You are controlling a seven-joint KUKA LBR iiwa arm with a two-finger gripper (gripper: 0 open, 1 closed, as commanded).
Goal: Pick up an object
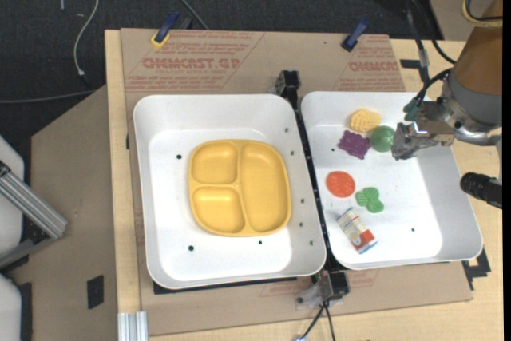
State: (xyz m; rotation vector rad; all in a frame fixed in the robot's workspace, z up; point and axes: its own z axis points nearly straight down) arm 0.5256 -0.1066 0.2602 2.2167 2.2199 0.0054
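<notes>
The right bin (431,227) holds several small objects: a yellow corn-like piece (365,120), a purple piece (354,144), a green ball (382,138), a red disc (341,184), a green leafy piece (370,200) and a small red, white and blue carton (356,229). My gripper (407,141) hangs over the bin's upper right part, just right of the green ball. No object shows between its fingers.
The left bin (160,180) holds a yellow divided plate (239,188). A black clamp (288,82) sits between the bins at the back. Cardboard lies under both bins, with blue clips (166,29) at its far edge. Cables run at the right.
</notes>
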